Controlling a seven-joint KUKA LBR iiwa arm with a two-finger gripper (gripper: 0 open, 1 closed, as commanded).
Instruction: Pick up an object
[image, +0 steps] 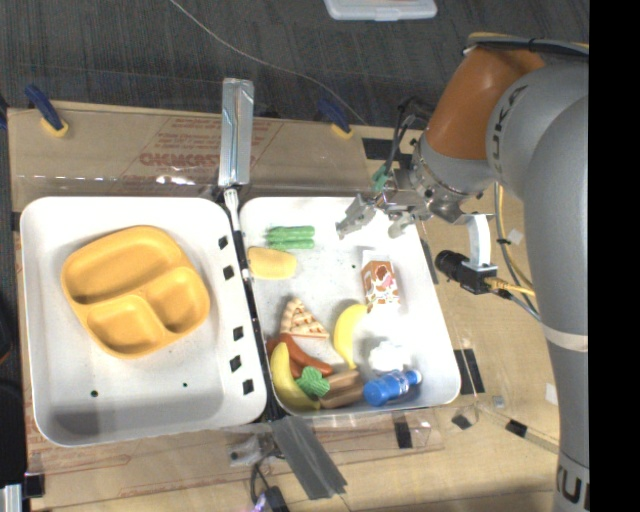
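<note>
Even, moderately bright overhead light. Soft shadows inside 2 white bins (40, 300), darkest at left bin's lower left corner. Mild glare on metal divider (237, 130) and orange tray (135, 290). Slight softness overall; small toys grainy, colours somewhat muted.
</note>
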